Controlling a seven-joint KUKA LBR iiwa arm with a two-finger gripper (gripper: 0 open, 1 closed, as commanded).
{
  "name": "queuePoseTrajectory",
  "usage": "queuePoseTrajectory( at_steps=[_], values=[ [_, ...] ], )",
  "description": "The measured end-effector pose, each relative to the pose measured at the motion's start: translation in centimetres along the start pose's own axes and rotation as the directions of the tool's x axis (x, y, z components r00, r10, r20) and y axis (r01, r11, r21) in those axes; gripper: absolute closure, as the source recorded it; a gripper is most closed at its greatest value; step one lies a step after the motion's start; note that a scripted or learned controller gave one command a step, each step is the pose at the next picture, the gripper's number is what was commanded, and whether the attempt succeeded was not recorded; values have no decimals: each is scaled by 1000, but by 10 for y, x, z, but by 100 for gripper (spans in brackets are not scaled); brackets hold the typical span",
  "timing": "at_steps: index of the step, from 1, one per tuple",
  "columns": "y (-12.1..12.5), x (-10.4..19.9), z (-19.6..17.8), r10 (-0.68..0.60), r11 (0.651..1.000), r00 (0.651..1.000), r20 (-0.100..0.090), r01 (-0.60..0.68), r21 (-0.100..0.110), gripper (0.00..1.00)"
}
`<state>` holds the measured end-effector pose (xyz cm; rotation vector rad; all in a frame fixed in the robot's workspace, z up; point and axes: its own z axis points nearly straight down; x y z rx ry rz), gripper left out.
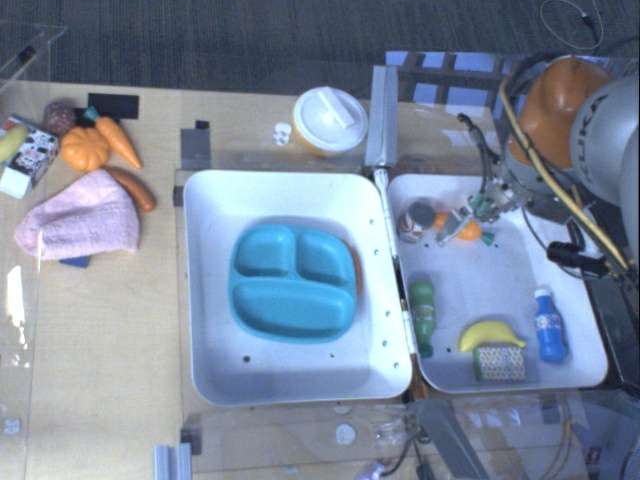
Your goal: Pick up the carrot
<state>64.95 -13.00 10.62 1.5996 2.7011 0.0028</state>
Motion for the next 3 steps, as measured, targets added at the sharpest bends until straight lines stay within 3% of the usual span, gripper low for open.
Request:
queuePoseTrajectory(
  at_steps=[1, 2, 3],
  values=[
    [4, 19, 19, 162, 987, 987, 3, -162, -5, 0],
    [6, 18, 10, 159, 987, 987, 6, -159, -10, 100],
    [23, 62, -95, 160, 987, 987, 2, -160, -4, 100]
  ],
)
